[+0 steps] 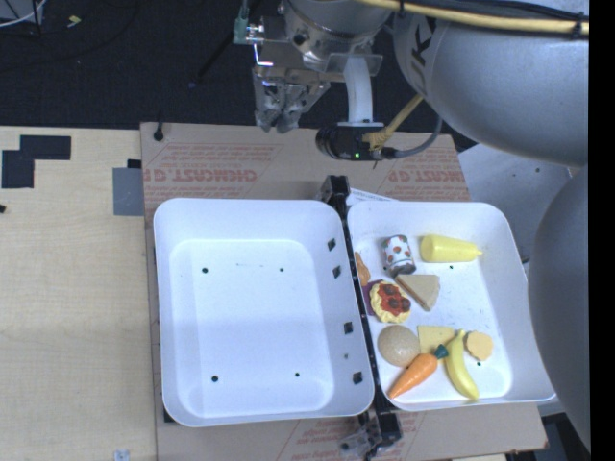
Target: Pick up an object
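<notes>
**Crowded bin, risky pick**

We are holding the grey two-finger gripper (282,113) above the bins, its fingers seemingly nearly closed on nothing. The orange plastic carrot (415,374) is touching neighbours in the right white bin (514,257), so we risk slipping.

Toy foods (423,315) in right bin (514,257)

Light fell evenly from above and lit the scene brightly. The left bin (183,353) was almost washed out, its floor glowing near pure white with only faint grey shading along the walls. The right bin (500,257) showed soft, short shadows under its toys. The background beyond the table (67,286) stayed nearly black. The arm (509,56) caught a broad pale sheen. The hand (281,113) looked slightly soft, and fine detail was grainy throughout.
</notes>
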Controlling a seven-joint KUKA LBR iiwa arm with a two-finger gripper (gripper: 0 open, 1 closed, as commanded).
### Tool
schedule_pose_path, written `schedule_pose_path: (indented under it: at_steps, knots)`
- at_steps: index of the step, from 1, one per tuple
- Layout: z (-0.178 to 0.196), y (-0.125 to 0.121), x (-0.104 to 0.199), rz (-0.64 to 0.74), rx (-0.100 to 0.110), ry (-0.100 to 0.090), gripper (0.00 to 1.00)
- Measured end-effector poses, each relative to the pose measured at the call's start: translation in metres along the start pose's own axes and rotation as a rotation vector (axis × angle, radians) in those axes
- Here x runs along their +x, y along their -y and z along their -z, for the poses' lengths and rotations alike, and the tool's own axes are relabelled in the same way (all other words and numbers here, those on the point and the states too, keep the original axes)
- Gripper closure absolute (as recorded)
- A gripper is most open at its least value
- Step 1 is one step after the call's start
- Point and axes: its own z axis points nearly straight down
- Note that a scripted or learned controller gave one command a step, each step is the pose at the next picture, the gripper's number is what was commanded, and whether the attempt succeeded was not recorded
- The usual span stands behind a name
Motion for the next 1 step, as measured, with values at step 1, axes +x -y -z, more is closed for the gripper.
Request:
schedule_pose_path:
  at_steps: [1]
  knots:
    - [0.1043, -0.0002, -0.0094, 0.002, 0.005, 0.001, 1.00]
